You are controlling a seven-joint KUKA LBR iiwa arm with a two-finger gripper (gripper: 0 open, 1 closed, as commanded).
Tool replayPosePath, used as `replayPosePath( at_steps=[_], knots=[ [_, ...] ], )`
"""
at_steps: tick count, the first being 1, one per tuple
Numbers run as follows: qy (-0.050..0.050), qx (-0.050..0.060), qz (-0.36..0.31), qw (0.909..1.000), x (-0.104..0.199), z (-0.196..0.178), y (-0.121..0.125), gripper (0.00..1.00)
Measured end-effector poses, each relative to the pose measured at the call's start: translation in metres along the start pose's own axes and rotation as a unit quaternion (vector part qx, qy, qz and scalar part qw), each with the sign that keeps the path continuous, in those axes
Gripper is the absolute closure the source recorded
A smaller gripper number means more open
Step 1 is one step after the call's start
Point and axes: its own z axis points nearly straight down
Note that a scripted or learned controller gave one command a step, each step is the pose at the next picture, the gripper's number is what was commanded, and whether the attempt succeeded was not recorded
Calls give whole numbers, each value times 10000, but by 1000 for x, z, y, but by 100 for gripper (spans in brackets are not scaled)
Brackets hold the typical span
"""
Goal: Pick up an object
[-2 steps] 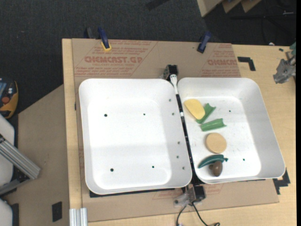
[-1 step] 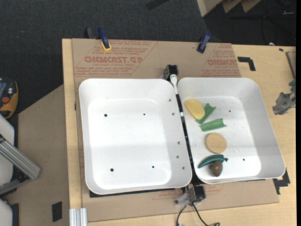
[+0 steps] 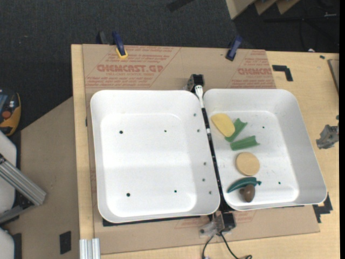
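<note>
Tan round flat disc [image 3: 247,163] in right bin [image 3: 302,144], near brown lump [image 3: 247,193]

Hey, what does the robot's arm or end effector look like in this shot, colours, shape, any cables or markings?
What may be the end effector is a small, dull grey, metallic-looking piece with an angular, jagged outline. It sits at the view's right edge, just outside the rim of the right bin. It is too small to be sure of, and no cables or markings can be made out on it.
</note>
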Motion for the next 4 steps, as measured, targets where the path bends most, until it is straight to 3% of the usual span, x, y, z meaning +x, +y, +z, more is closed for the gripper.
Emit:
replayPosePath(
  at_steps=[1,2,3,4],
  knots=[
    [3,-36,-64,10000,80,13,62,100],
    [-3,3,9,10000,58,18,0,100],
    [-15,-59,-33,10000,88,-43,3,100],
    [-6,-56,-52,10000,149,-78,3,100]
  ],
)
